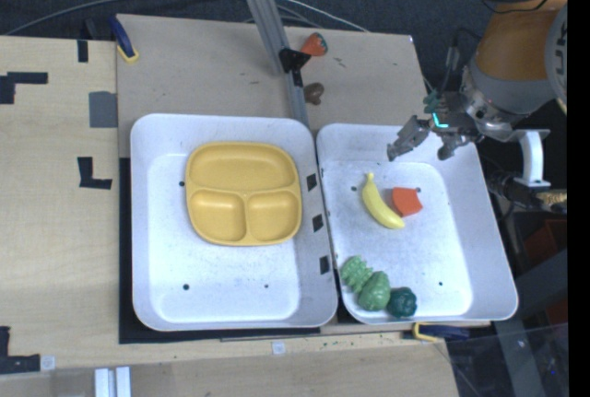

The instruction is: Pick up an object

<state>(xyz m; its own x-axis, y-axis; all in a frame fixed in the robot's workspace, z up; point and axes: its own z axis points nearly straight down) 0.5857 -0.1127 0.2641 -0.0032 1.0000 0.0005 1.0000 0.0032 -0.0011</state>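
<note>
While the yellow divided plate (244, 191) fills the left bin (147, 202) and plays no part, the pickable things lie in the right bin (461, 229) — banana (379, 203) touching a red block (407, 201), green toys (367, 284) by the near rim. The jaws (426, 142) hang spread and empty above the far rim; they should drop squarely across the banana's narrow width — the block crowds it.

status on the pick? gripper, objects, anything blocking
Gripper open, holding nothing, above right bin's far edge. Banana and red block touching mid-bin; green items at near edge. Nothing in the way.
</note>
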